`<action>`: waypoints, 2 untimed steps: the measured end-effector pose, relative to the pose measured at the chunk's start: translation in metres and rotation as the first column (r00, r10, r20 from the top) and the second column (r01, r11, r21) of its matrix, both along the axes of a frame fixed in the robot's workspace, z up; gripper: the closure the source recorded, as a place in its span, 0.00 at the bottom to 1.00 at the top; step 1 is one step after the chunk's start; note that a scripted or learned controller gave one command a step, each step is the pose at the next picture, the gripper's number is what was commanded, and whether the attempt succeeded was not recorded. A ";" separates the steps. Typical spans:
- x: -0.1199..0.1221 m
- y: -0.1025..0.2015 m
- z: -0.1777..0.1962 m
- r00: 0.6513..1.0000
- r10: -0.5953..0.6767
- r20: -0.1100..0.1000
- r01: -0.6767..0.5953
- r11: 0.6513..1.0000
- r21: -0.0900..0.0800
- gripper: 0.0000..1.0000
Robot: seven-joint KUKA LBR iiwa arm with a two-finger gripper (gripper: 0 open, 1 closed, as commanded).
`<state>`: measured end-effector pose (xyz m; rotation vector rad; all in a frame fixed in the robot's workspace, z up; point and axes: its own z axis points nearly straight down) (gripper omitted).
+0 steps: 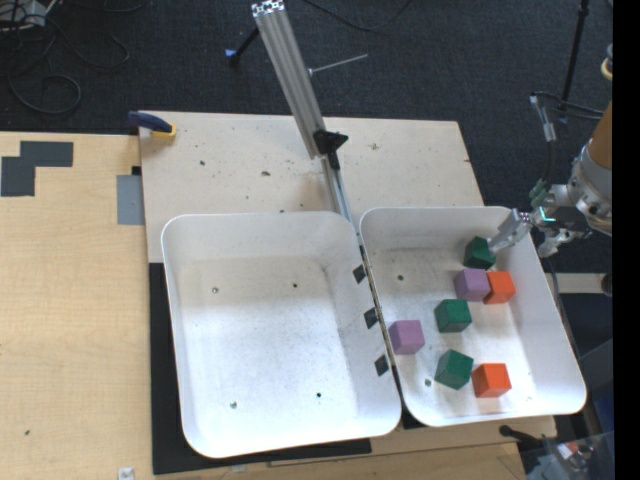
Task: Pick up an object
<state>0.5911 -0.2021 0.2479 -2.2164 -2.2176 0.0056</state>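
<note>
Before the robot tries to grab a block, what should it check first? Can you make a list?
1. Blocks to pick in the right bin: ok, seven lie there.
2. Gripper near a block: ok, it sits by the dark green block at the bin's far side.
3. That block free of neighbours: ok, it is apart from the purple block and the orange block, which touch each other.
4. Fingers around the block: cannot tell, too small and blurred.
5. Block lifted off the bin floor: cannot tell.
6. Left bin out of the arm's way: ok, the arm comes in from the right.
</note>
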 end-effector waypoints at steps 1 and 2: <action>0.001 0.000 0.003 1.000 0.002 0.004 -0.002 1.000 -0.001 0.00; 0.005 -0.003 -0.060 1.000 0.000 -0.002 0.000 1.000 0.000 0.00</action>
